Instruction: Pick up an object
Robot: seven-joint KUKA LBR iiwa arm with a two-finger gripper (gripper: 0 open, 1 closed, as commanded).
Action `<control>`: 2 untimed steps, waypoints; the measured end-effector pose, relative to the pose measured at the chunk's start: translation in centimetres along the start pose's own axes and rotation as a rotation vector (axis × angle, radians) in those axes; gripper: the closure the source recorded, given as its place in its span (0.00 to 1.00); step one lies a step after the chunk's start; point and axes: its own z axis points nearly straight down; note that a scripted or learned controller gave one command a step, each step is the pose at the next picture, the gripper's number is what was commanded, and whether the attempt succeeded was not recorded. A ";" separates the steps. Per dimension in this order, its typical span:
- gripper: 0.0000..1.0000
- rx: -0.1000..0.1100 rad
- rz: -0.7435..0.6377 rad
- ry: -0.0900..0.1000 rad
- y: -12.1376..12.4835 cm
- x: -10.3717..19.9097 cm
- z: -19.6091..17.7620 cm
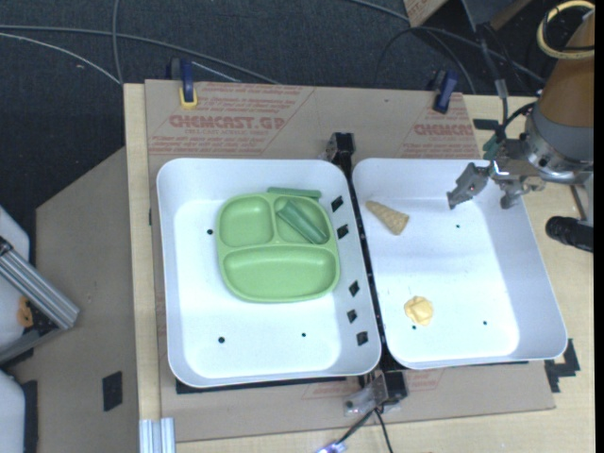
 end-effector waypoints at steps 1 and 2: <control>0.00 0.002 0.000 0.001 0.1 0.1 6.4; 0.00 0.001 0.000 0.001 -0.7 0.3 11.0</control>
